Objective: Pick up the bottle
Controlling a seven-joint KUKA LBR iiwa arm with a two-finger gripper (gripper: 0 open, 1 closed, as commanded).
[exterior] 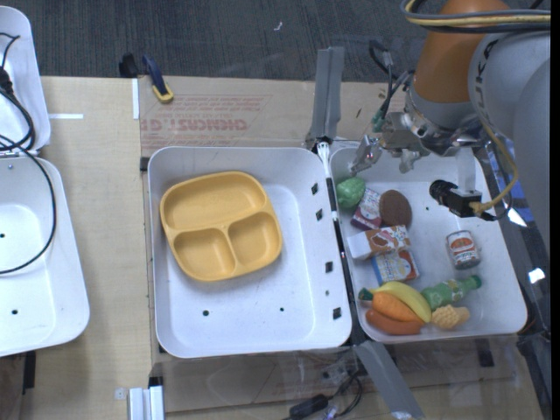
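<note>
The green bottle [451, 288] lies on its side near the front right corner of the right bin [503, 234], just beside a yellow corn cob [448, 317] and a banana [405, 298] that rests over a carrot [391, 319]. A small can [463, 248] stands just above the bottle. The gripper [388, 151] hangs over the bin's back left corner, well apart from the bottle, above a green round item [350, 191]; whether it is open or closed cannot be told, as the wrist blurs into the clutter. A brown, perhaps kiwi-like, item [395, 208] sits nearby. The left bin [175, 322] holds a yellow divided tray [220, 225].
</note>
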